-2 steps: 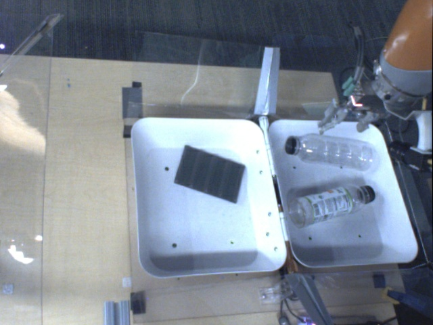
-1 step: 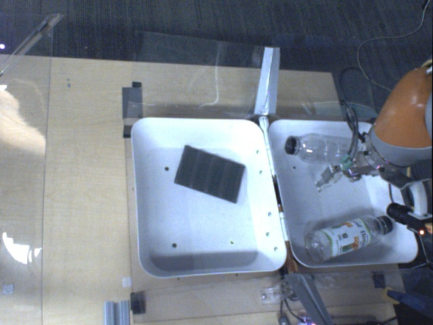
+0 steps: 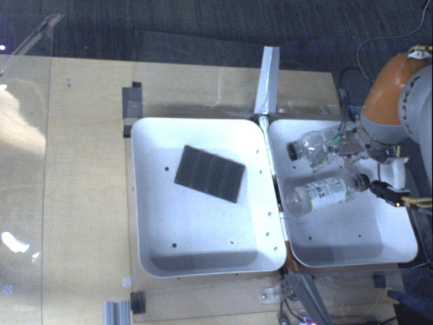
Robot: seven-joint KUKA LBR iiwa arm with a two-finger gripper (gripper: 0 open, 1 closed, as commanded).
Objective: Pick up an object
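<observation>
The near rim of the left bin [image 3: 203, 271] and that of the right bin [image 3: 352, 259] lie closest to the camera, both shallow and white, set side by side on a pale wooden tabletop [image 3: 74, 202]. Small metal fittings [image 3: 298, 300] and cables show just in front of the right bin, at the tabletop's near edge.

Farther in, the left bin holds a dark ribbed rectangular pad [image 3: 210, 173], lying flat and turned at a slant, well apart from the bin walls.

In the right bin, a clear plastic bottle with a green-and-white label [image 3: 325, 191] lies on its side, its dark cap pointing right toward the arm and its base near the divide between the bins. Beyond it a second clear bottle [image 3: 312, 145], crumpled and without a visible label, also lies on its side, with its dark cap pointing left.

The jaws [image 3: 352, 143] sit at the right end of this far bottle, seemingly against it; whether they are open or closed cannot be told. Behind them rises the grey arm with its orange band [image 3: 392, 90].

At the far side, an upright metal post [image 3: 267, 80] stands where the bins meet.
</observation>
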